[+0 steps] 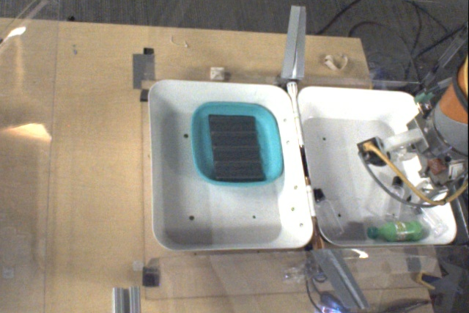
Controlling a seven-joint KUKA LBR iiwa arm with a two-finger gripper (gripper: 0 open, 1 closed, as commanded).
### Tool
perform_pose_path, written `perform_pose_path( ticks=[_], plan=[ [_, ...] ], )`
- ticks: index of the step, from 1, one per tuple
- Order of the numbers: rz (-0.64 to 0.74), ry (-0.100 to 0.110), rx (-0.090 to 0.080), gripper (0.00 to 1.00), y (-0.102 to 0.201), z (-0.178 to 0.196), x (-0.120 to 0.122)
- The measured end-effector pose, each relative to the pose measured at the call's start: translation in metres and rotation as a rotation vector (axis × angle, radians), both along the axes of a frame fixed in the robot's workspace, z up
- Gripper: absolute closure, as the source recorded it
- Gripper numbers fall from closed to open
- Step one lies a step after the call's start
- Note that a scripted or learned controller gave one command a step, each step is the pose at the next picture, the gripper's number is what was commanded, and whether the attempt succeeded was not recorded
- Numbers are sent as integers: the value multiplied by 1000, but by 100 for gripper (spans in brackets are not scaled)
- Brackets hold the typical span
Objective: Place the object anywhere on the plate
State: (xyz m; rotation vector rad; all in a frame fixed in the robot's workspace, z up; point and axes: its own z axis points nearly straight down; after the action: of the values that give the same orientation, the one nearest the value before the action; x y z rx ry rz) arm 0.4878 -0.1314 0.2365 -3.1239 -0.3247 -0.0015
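On the wooden bench [80,179] two shallow white bins sit side by side: the left bin [220,227] holds a turquoise plate [272,150] with a dark ribbed pad [236,148] lying across its middle, and the right bin [344,128] has the grey arm [448,121] with its orange band reaching in from the right. Over that right bin hangs the tool [399,165], tangled in yellow and black cables, and whether it is open or closed I cannot tell; a small green bottle [396,232] lies on its side near the bin's front wall, apart from the tool and well away from the plate.
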Motion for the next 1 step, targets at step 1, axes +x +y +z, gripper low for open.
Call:
perform_pose_path(
  ticks=[1],
  plan=[
    [0, 0, 0, 0, 0, 0, 0]
  ],
)
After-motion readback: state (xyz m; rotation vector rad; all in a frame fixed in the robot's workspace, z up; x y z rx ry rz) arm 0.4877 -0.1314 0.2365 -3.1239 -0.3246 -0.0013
